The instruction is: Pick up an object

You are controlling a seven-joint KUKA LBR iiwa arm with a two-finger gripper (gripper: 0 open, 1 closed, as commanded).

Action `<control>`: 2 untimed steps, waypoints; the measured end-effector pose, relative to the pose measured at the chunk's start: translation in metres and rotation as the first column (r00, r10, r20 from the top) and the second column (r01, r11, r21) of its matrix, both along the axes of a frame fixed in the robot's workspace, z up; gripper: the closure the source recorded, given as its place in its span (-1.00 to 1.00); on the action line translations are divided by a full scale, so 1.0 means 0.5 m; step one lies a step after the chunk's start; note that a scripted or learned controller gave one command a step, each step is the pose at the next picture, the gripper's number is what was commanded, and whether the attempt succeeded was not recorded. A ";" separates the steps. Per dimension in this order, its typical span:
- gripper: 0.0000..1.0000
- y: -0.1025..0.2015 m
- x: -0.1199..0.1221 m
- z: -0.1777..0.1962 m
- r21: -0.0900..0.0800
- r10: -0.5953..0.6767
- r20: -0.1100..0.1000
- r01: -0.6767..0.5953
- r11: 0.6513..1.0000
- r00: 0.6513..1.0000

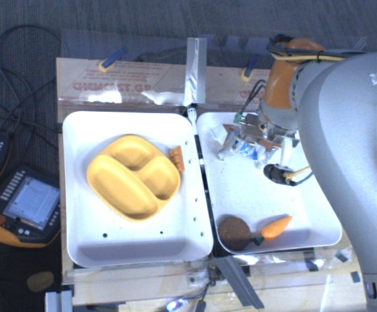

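Bins sit side by side on the bench, and the arm (344, 142) reaches in from the right over the far end of the right bin (305, 207). Its gripper (240, 147) hangs low near that bin's upper left corner, pointing toward the divider; from here I cannot tell how it is set, as metal and small blue parts clutter the tip. In the right bin, near the front edge, a brown round object (233, 231) lies just beside a toy carrot (274, 227), orange with a green stem end, well apart from the gripper. The left bin (84, 239) holds a large yellow lumpy shape (133, 175), with a small orange piece (176, 158) touching its right side against the bin wall.
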State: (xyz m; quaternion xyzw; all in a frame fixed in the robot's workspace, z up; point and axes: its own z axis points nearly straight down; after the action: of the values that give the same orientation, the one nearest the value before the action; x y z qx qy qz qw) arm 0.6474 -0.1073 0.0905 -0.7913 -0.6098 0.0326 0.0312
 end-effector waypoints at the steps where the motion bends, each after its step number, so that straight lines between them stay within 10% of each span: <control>1: -1.00 0.029 -0.081 0.185 -0.012 -0.116 0.086 0.118 0.993 0.990; 2: -1.00 0.132 0.006 0.185 -0.013 0.114 0.086 -0.114 0.993 0.990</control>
State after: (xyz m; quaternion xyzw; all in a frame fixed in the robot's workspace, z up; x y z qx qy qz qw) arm 0.6506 -0.0415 0.1830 -0.7559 -0.6547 0.0022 -0.0004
